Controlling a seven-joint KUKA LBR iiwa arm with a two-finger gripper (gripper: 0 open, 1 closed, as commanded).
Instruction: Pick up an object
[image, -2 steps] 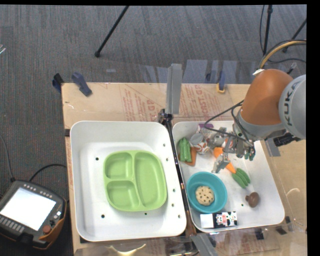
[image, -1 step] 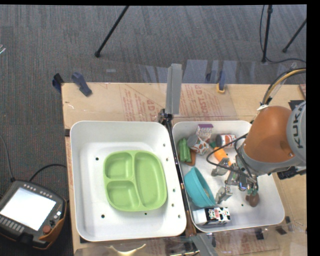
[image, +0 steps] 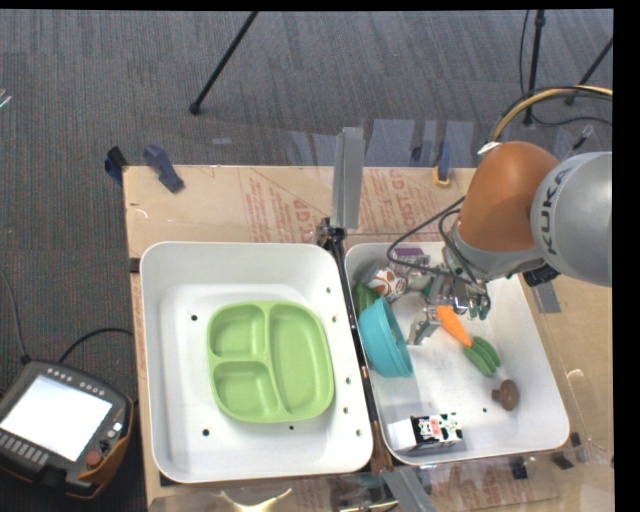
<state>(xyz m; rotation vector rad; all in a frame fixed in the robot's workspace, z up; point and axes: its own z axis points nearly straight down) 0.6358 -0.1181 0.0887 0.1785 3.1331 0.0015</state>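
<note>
The gripper, whether open or closed I cannot tell, hovers at the orange carrot mid right bin; it looks like the grasp step, which calls next for closing and lifting.

We see an orange carrot with a green top lying slantwise in the right bin, beside a teal bowl.

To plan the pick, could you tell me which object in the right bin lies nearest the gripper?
The orange carrot, just under the gripper.
</note>
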